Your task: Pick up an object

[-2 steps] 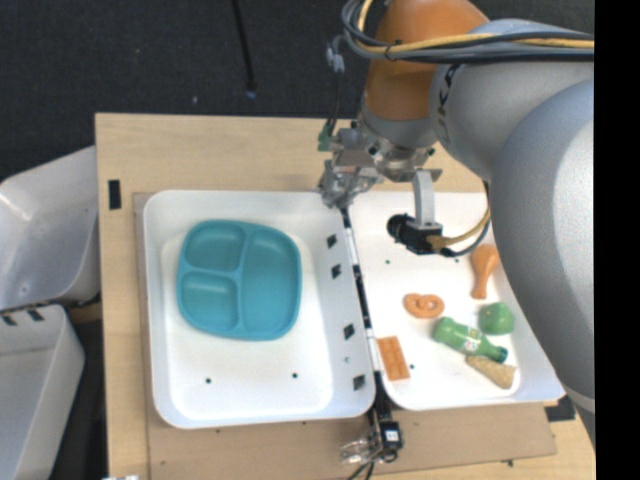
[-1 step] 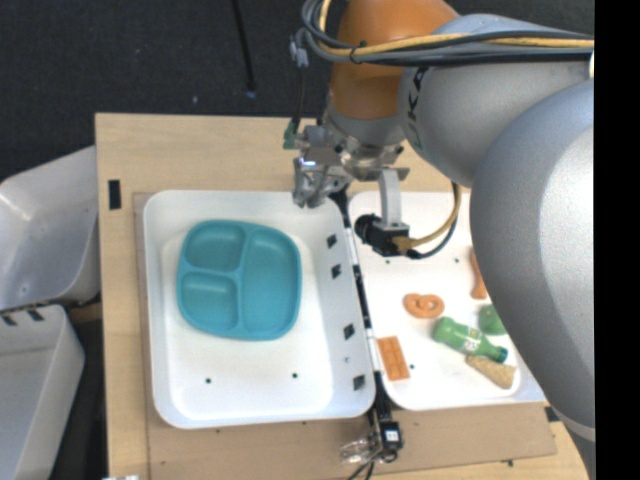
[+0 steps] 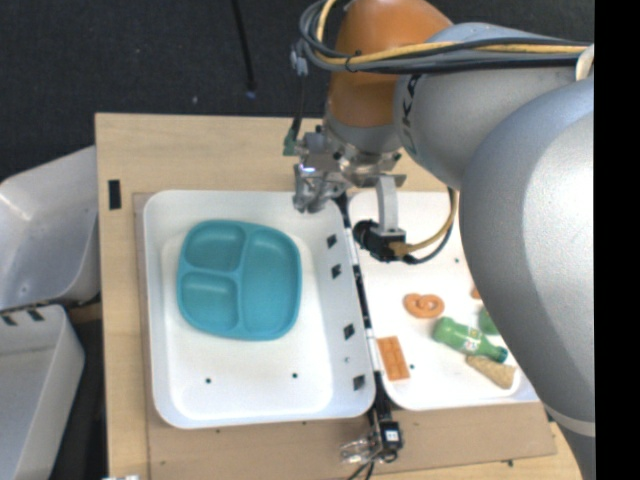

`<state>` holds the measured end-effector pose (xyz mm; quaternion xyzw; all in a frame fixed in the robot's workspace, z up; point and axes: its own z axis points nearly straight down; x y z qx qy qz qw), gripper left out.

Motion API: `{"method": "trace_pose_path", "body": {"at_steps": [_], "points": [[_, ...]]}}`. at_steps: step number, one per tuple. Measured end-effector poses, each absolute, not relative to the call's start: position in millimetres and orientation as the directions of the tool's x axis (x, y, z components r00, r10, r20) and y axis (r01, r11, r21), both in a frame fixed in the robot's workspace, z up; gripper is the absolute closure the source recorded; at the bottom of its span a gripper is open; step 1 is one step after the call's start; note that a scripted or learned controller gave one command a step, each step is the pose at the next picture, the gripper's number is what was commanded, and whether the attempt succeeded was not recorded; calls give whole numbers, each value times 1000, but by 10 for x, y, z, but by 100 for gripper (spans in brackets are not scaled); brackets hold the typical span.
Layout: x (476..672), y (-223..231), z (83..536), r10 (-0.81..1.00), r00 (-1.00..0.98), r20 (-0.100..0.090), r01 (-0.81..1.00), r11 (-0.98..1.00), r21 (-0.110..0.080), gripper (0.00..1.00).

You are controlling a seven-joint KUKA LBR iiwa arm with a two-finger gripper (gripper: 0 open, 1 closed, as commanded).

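Observation:
A teal divided plate (image 3: 240, 278) lies flat in the left bin (image 3: 170, 388). In the right bin (image 3: 440, 393) lie an orange ring (image 3: 424, 305), a green bottle (image 3: 468, 338), an orange block (image 3: 392, 357) by the divider and a tan piece (image 3: 492, 370) near the front right. My gripper (image 3: 312, 190) hangs at the far end of the bins over the dividing wall, above and behind the plate's far right corner. Nothing shows between its fingers.
The grey arm (image 3: 520, 168) covers the right bin's far and right parts. Black clips (image 3: 352, 298) run along the wall between the bins. A black cable (image 3: 400, 248) loops below the wrist. A white box (image 3: 40, 238) stands left of the bench.

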<state>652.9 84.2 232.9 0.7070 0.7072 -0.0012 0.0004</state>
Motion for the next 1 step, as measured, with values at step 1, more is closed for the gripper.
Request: {"method": "trace_pose_path", "body": {"at_steps": [1], "points": [[6530, 842, 2339, 1000, 0, -2, 1000, 0, 0, 0]]}}
